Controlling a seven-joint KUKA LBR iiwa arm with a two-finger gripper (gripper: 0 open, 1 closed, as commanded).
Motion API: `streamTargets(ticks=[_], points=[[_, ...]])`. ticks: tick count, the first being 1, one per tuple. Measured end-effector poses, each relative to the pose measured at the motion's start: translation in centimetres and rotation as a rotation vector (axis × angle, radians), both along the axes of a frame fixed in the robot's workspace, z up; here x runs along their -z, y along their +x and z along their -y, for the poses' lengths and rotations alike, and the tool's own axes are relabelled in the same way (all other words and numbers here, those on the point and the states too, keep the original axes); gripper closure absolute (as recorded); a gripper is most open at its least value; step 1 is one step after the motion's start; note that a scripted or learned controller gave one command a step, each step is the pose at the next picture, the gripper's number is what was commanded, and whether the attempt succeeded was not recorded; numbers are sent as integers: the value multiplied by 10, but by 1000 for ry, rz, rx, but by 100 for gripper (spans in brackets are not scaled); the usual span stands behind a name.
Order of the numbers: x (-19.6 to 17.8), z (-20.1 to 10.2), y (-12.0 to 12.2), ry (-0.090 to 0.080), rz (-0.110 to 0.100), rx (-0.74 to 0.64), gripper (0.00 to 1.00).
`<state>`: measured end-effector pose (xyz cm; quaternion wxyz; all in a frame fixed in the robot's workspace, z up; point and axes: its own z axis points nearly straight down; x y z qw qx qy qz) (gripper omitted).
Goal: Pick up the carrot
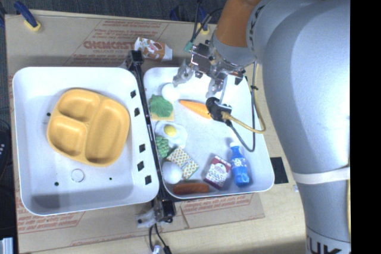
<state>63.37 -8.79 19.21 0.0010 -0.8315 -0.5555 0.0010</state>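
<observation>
my grey arm (303,98) with its orange band comes in from the right and covers much of the surface (89,33) on that side. the two white bins sit side by side: the left bin (30,128), well away from my pincer, carries a yellow divided tray (88,126), and the right bin (259,178) lies under my wrist. my pincer (205,77) hangs over the upper part of the right bin, and the wrist hardware blocks the tips, so i cannot tell how wide it stands or whether anything sits in it. the carrot (194,107) lies flat on the bin floor just below my pincer, its long axis running left to right with a slight downward slant toward the right; the pale narrow tip points left and the thicker end sits by a black fitting. left of the carrot is a green leafy piece (160,106), and below that a fried egg (171,131). further from my pincer, near the bin's lower edge, are a blue bottle (240,166), a red packet (216,171) and a sausage (189,188).
</observation>
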Motion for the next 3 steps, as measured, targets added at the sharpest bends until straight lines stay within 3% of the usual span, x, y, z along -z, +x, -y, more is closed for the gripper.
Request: streamTargets(ticks=[1,2,3], points=[[101,49,-31,0,-3,12,0],[91,48,-31,1,-5,9,100],[-76,28,-89,0,1,147,100]])
